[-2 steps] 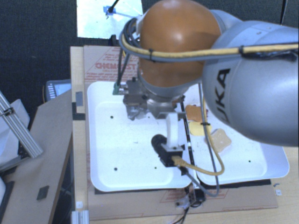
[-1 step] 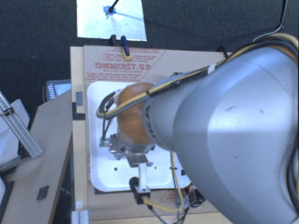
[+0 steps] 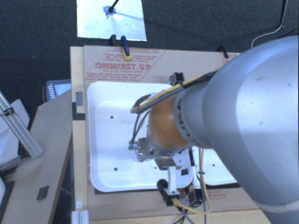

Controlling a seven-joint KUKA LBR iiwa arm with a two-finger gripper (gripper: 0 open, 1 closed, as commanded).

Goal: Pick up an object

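Cardboard-covered bench [image 3: 140,62] bearing a white bin [image 3: 105,139]; the arm [image 3: 233,120] hangs over the bin's right edge. Gripper state cannot be told; no object seen lifted, pick apparently outstanding.

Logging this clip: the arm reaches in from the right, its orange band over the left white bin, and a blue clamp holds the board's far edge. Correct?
One slip: the clamp is yellow and black, not blue, as the camera view shows. The arm's orange band does sit over the left white bin.
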